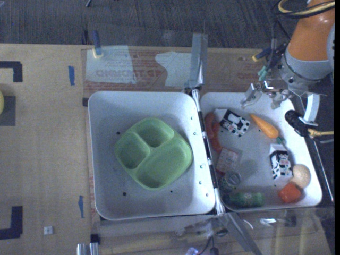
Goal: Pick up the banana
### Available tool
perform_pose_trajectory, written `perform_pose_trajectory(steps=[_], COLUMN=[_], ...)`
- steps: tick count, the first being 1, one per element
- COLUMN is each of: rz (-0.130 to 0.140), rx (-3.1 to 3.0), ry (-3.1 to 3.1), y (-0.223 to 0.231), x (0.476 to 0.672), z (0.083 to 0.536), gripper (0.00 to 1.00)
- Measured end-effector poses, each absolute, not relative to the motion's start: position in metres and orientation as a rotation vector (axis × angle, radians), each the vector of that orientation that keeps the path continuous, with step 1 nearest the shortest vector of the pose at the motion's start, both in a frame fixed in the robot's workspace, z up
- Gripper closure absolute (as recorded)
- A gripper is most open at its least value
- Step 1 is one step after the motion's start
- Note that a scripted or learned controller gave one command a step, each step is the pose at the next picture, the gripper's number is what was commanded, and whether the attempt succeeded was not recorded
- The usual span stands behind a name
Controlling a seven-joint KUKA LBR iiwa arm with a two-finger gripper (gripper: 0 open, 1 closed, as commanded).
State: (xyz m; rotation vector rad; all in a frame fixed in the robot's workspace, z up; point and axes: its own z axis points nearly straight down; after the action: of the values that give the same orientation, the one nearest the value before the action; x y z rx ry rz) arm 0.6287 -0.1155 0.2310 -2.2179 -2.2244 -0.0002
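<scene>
My gripper (264, 98) hangs over the far rim of the right bin (314, 195), under the arm's orange band. Its two fingers (249, 99) stand spread apart with nothing between them, so it is open. Just in front of it in the bin lies an orange carrot-shaped piece (264, 126). A small yellow shape (1, 103) is cut off by the view's far left edge on the bench; I cannot tell what it is.
The left bin (101, 195) holds a green divided plate (153, 152). The right bin also holds a red piece (212, 127), two cow-patterned items (234, 122) (280, 163), a pink card (227, 159), a can (230, 179), a green piece (246, 198), a beige ball (300, 174) and a red-orange piece (290, 193).
</scene>
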Motion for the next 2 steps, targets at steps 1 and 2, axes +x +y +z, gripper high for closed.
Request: perform_pose_trajectory(steps=[1,2], rz=[-0.005,0.001], rx=[-2.070,-2.521], ry=[-2.368,-1.874], y=[-0.119,-0.062], x=[0.573,0.506], z=[0.087,0.184], gripper=[0.00,0.00])
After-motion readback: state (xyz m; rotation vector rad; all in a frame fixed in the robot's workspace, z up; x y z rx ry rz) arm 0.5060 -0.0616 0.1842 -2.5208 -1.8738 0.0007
